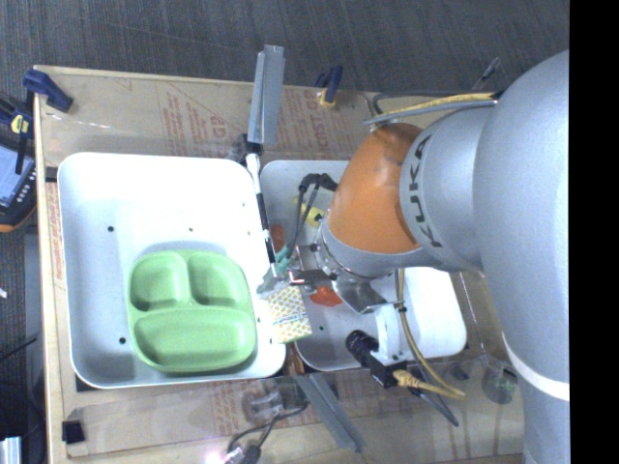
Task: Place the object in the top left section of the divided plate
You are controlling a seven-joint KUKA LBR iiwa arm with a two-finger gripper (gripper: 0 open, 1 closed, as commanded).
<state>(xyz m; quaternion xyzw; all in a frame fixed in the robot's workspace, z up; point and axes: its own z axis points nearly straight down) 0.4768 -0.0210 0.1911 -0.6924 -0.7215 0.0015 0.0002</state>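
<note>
Camera view: two white bins on the surface point(145, 104). Left bin point(97, 220) held one green divided plate point(191, 312), three sections. One arm point(455, 211) over right bin point(334, 356). End effector point(290, 280) state: cannot tell. One patterned object point(288, 314) straddled the bins' shared rim.

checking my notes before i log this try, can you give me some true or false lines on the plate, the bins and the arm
1. The green divided plate lies in the left bin. True.
2. The plate's three sections already hold food items. False: all three sections look bare.
3. The arm is over the right bin. True.
4. The yellow patterned object rests in the plate's top left section. False: it sits at the divide between the two bins, beside the plate.
5. The plate is red. False: it is green.
</note>
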